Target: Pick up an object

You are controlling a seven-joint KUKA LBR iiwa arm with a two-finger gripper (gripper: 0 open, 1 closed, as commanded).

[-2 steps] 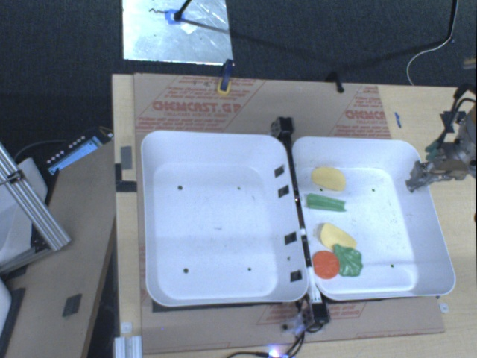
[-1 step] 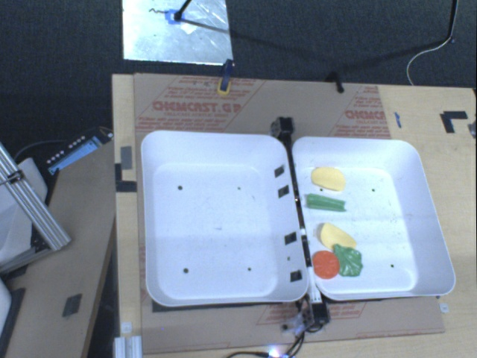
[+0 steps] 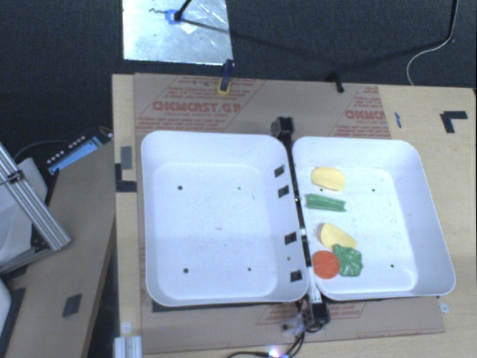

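The right bin (image 3: 417,192) holds several small toy foods near its left side. A pale yellow piece (image 3: 328,178) lies furthest back. In front of it lies a flat green strip (image 3: 326,202). A second yellow piece (image 3: 337,236) sits lower, touching a red round piece (image 3: 325,264) and a dark green leafy piece (image 3: 349,260).
The left bin (image 3: 216,215) stands beside the right one, joined along a black clipped seam (image 3: 297,215). Both rest on a cardboard sheet (image 3: 194,103). A shiny metal plate (image 3: 175,21) lies at the back. An aluminium frame (image 3: 30,207) stands at the left.
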